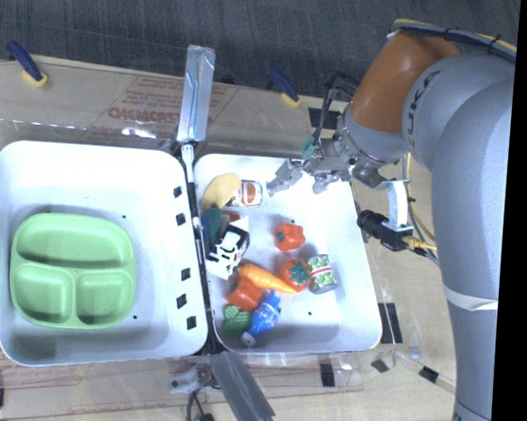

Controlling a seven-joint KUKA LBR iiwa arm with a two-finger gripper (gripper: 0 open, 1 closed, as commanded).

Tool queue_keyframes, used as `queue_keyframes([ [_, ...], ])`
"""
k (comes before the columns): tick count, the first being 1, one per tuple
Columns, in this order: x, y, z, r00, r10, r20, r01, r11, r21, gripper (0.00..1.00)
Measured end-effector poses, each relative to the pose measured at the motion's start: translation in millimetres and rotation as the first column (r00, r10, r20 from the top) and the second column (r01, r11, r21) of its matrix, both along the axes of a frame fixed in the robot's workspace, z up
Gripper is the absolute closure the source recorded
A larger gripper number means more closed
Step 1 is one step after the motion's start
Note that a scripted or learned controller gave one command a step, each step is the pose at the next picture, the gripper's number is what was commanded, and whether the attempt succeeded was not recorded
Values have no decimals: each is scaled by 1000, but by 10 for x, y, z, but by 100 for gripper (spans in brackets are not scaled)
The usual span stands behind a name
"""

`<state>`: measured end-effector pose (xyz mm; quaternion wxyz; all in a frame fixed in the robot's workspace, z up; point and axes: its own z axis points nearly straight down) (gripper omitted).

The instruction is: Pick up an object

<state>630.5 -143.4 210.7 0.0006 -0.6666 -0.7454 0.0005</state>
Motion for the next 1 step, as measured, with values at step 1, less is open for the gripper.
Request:
queue_keyframes([
  [1, -211, -399, -1187, 991, -134, 0, 134, 991, 0, 0],
])
